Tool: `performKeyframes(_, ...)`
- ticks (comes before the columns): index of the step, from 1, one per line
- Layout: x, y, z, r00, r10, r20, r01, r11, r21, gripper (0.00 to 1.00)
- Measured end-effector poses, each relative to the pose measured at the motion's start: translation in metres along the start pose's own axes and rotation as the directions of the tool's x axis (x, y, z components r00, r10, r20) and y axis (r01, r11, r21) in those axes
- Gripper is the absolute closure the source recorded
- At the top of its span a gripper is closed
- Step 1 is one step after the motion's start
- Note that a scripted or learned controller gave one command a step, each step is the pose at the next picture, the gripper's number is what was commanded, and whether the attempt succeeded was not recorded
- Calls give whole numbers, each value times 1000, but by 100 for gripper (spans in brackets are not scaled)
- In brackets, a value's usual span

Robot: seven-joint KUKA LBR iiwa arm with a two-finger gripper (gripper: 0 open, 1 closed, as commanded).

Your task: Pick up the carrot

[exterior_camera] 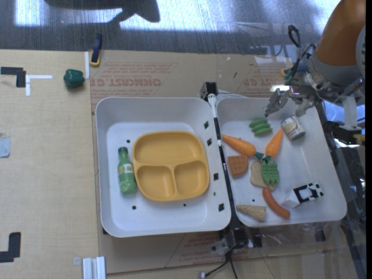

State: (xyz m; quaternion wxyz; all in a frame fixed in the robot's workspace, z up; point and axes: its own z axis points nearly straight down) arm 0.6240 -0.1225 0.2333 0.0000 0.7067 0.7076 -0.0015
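The gripper (286, 102) hangs over the right bin's (325, 173) far edge, fingers spread and holding nothing. Two carrots lie below it: one carrot (239, 145) near the divider, another (274, 143) beside a small can (293, 128). The bins rest on a cardboard-covered bench (46, 173).

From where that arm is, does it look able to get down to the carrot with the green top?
Probably yes. The gripper hangs over the right bin, just above the carrot. Nothing lies on top of it, though the can beside it and the bread by its leaves crowd the sides.
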Motion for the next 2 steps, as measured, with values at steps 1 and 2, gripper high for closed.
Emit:
performKeyframes(1, -17, -25, 141, 982, -190, 0, 190, 982, -3, 0)
performKeyframes(2, -19, -25, 132, 983, -184, 1, 184, 983, -4, 100)
